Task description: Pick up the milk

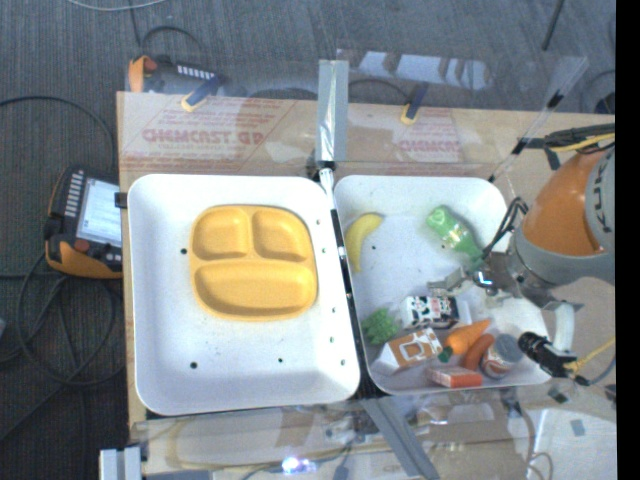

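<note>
one milk [432, 310] amid crowded toys

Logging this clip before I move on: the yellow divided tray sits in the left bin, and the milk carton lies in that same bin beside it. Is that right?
Not quite. The yellow divided tray does sit in the left bin, but the milk carton lies in the right bin, among the other items there, as the camera view shows.

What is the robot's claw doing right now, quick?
Gripper: cannot be told whether it is open or shut. It hangs over the right white bin, just right of the small black-and-white milk carton, with nothing seen held.
</note>
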Tool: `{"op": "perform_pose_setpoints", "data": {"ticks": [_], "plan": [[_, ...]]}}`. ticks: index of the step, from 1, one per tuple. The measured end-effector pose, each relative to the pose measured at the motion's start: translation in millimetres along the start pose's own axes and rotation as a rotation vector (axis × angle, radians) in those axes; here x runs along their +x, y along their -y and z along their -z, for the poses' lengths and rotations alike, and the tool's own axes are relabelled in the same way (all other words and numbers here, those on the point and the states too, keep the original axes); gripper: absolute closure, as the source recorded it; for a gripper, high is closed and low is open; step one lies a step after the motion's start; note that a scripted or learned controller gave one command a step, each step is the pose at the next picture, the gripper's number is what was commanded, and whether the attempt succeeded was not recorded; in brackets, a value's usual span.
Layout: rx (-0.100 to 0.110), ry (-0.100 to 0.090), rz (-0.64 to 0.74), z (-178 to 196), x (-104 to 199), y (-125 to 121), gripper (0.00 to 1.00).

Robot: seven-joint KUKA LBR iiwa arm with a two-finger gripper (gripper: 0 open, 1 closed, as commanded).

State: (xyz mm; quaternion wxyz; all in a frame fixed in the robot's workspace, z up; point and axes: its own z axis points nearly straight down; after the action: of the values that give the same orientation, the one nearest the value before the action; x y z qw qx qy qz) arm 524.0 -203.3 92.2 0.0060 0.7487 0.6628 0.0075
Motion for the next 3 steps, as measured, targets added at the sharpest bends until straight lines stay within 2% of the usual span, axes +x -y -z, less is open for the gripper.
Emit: {"op": "perform_pose_setpoints", "data": {"ticks": [1, 2, 3], "plan": [[0.022, 0.002, 0.094, 55, 82, 4, 0.00], [0.006, 0.006, -0.006, -2, 98, 49, 0.00], [-0.001, 0.010, -0.007, 8, 97, 46, 1.00]]}}
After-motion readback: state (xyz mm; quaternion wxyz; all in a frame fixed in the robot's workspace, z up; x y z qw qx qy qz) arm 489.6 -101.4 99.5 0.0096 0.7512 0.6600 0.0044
